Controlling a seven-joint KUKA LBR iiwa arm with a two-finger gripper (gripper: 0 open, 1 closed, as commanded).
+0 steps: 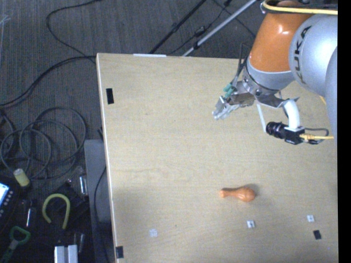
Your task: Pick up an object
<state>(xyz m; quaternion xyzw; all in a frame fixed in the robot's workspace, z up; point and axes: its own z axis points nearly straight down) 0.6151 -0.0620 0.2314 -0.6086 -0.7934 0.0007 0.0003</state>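
Markers, small and pale (250, 223), dotted the near end of the light wooden bench top (164, 147), with a dark one (316, 234) near the right edge. Just beyond them lay the orange pear-shaped object (239, 193), on its side, narrow end pointing left, bulb to the right, resting on the bare surface and touched by nothing. Farther up, well apart from the object, the gripper (220, 111) hung over the bench, aimed left and downward; nothing sat between its fingers, though whether it was spread or clenched could not be made out at that size. Behind it rose the arm (307, 43), its orange band above the wrist. A black cylindrical fitting (285, 131) jutted below the wrist. Cables (44, 141) lay coiled on the dark floor to the left.
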